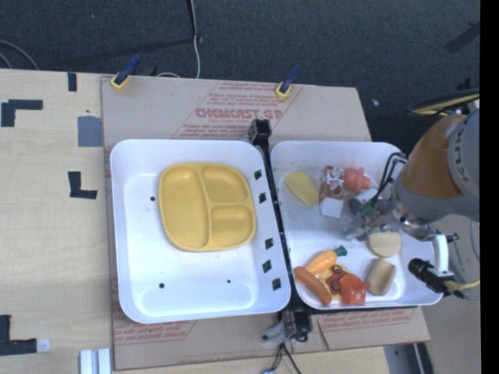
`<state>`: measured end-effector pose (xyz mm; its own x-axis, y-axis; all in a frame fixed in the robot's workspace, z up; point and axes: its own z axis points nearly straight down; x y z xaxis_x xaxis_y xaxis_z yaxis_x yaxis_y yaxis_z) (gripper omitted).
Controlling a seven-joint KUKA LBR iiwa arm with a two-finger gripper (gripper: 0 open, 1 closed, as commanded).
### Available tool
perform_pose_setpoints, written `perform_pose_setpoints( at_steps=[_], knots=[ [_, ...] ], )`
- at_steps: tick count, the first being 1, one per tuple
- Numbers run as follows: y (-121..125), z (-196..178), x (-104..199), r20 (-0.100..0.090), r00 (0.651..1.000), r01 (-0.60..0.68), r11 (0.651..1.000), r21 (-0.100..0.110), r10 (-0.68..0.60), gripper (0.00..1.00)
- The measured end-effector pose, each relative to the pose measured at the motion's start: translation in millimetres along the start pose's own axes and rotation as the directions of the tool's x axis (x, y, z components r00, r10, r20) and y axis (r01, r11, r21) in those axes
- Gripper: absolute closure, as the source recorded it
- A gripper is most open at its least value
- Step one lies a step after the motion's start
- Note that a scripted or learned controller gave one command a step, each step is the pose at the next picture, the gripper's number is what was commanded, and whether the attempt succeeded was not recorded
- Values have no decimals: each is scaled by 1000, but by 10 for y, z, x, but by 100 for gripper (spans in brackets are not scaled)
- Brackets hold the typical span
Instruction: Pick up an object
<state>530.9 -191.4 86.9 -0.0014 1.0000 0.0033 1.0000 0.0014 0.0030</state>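
Gripper point(365, 218) sits low in the right bin point(312, 153), just left of the pale round piece point(384, 244); you cannot tell its opening. Crowded toys beside it could deflect a grasp.

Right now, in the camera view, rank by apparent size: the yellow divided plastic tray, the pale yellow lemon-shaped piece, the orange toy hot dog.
1. Yellow divided plastic tray, largest by far.
2-3. Pale yellow lemon-shaped piece and orange toy hot dog look alike; unranked.

Red print reading "CHEMCAST GP" runs across the brown protective sheet point(234, 115) behind the bins.
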Motion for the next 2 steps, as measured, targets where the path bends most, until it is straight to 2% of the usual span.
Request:
perform_pose_setpoints(
  at_steps=[1, 2],
  knots=[
    [559, 5, 348, 6, 1000, 4, 1000, -1, -4, 0],
    [1294, 8, 211, -6, 1000, 6, 998, 59, -6, 0]
  ],
)
